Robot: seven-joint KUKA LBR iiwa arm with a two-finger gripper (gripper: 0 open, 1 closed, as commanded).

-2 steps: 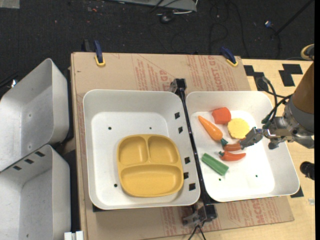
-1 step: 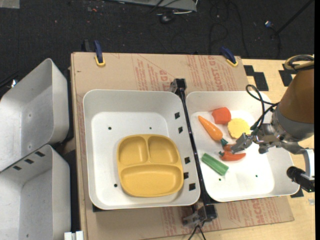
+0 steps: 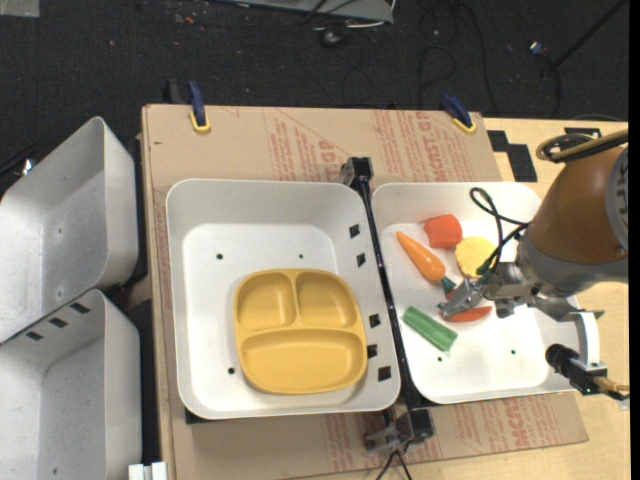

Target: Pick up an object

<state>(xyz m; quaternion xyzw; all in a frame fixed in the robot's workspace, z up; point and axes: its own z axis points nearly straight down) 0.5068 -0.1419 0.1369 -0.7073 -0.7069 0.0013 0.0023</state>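
In the camera view, the tool (image 3: pixel 462 301) is low in the right white bin (image 3: pixel 520 373), its tips at a flat red piece (image 3: pixel 474 314); I cannot tell whether they grip it. Nothing looks lifted yet. A green block (image 3: pixel 429 328), orange carrot (image 3: pixel 421 254) and yellow round piece (image 3: pixel 474 256) crowd close; the bin's near half offers room.

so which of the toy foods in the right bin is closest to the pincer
The flat red piece, right at the pincer. The green piece, carrot, yellow piece and red-orange block lie farther off.

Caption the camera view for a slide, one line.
KUKA arm's gripper low in the right bin among toy foods, at a red piece; yellow divided plate sits in the left bin.
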